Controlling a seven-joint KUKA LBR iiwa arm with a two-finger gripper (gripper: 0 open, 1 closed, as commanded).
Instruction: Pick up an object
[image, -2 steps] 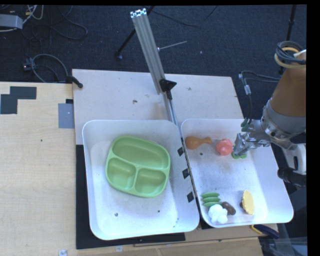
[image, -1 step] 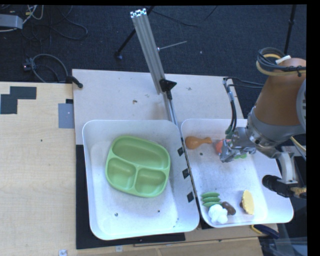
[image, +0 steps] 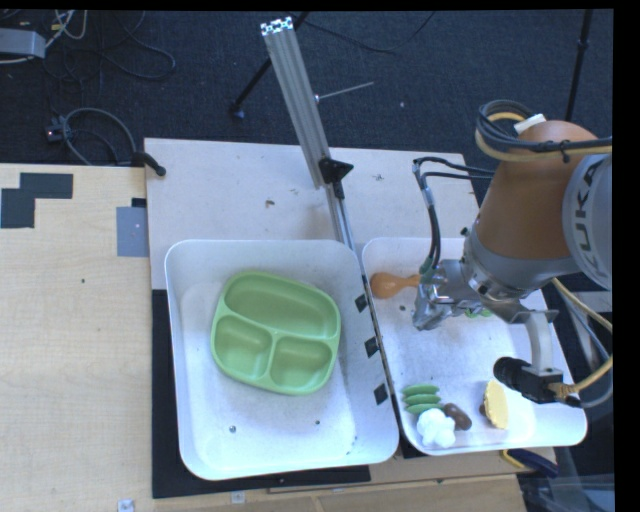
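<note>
My gripper (image: 428, 312) hangs low over the upper left part of the right bin (image: 455, 355), pointing down near the bin floor. Just to its left lies an orange spoon-shaped object (image: 390, 284), close to the fingers but not between them. Near the front of the same bin lie a green pea pod (image: 421, 397), a white fluffy object (image: 435, 427), a small brown piece (image: 458, 415) and a yellow object (image: 496, 404). Nothing shows between the fingers.
The left bin (image: 190, 400) holds a green divided plate (image: 276, 331). A metal rail (image: 305, 110) slants across the back and down along the divider between the bins. The arm's orange band and grey body cover the right bin's upper right.
</note>
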